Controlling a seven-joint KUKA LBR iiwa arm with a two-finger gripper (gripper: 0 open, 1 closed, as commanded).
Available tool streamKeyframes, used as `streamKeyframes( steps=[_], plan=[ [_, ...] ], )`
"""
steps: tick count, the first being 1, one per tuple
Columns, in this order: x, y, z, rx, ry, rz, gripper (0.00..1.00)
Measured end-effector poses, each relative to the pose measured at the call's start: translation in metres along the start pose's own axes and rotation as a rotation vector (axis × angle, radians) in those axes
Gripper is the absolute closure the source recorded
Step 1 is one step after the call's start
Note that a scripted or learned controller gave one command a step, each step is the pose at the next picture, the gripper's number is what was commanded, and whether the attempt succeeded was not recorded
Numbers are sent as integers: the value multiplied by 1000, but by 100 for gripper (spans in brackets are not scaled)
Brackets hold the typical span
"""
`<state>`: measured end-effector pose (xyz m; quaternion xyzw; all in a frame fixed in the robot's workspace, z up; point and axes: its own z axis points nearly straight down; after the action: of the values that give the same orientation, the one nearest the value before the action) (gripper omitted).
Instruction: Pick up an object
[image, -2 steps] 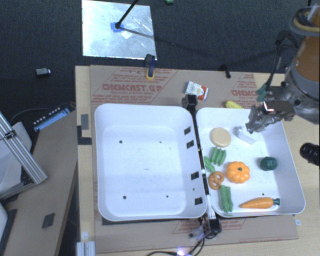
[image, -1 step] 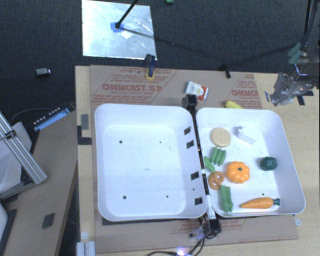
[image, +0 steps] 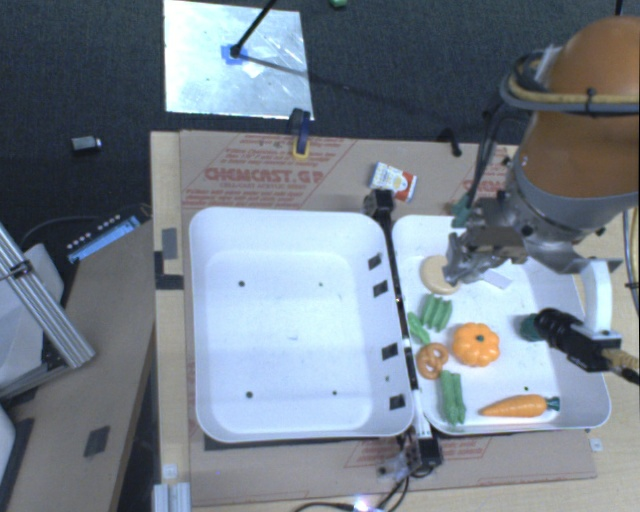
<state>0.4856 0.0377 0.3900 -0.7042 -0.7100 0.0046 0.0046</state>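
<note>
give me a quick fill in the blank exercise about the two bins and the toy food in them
1. The toy food all lies in the ____ bin as the camera sees it.
2. The pumpkin is coloured ____.
3. The carrot lies nearer the ____ edge of the picture than the pumpkin does.
4. The gripper is down beside the round tan ____.

Missing words: right; orange; bottom; cookie

Gripper (image: 462, 268) over right bin (image: 600, 405) by tan disc (image: 434, 273), pumpkin (image: 476, 344), carrot (image: 516, 406), pretzel (image: 432, 359) nearby
</note>
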Motion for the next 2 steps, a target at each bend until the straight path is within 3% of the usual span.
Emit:
streamKeyframes(
  steps=[1,2],
  plan=[
    [14,1,-152,-31,3,3,100],
    [88,0,25,-1,-1,1,100]
  ],
)
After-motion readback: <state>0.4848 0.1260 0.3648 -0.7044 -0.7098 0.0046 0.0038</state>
